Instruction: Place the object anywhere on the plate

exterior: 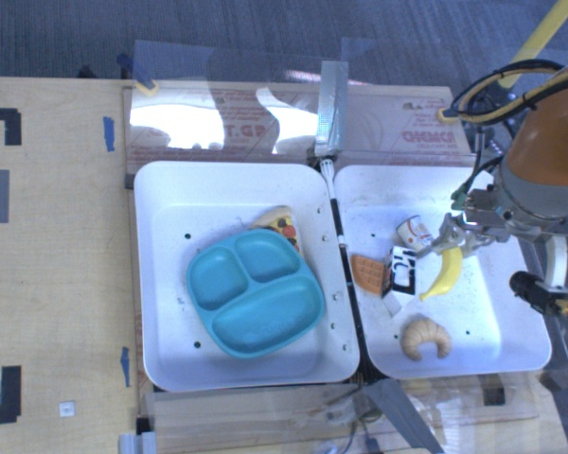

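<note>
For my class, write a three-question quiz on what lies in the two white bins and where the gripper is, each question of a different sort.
1. True or false: the blue three-compartment plastic plate lies in the left white bin.
2. Which lies nearest the gripper? A: yellow banana B: tan croissant C: orange waffle-like piece
3. Fill in: the croissant lies in the ____ white bin.

Key: 1 true; 2 A; 3 right.
</note>
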### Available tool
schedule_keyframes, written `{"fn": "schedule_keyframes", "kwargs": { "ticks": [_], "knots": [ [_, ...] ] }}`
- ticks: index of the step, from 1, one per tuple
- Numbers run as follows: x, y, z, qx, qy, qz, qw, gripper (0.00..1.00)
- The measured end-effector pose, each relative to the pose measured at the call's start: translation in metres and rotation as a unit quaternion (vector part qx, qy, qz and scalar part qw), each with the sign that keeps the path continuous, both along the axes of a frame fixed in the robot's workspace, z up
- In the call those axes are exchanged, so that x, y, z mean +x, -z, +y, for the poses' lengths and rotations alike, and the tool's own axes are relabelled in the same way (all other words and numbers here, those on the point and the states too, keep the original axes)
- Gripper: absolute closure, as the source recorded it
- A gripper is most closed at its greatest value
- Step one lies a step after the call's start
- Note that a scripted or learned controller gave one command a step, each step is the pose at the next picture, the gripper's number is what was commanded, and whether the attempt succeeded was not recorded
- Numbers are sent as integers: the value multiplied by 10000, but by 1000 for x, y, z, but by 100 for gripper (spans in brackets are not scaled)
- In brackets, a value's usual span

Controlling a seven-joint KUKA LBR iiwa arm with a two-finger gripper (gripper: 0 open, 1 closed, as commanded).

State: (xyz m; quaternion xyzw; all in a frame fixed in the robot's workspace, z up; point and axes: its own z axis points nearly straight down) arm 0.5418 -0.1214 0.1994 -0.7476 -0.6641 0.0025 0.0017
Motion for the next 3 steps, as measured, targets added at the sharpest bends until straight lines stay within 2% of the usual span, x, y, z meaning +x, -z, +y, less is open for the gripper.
{"fn": "schedule_keyframes", "kwargs": {
  "ticks": [1, 2, 3],
  "knots": [
    [86, 20, 75, 12, -1029, -12, 9947, 100],
    [46, 18, 147, 25, -1416, 4, 9899, 100],
    [31, 18, 194, 25, -2935, 6, 9559, 100]
  ]
}}
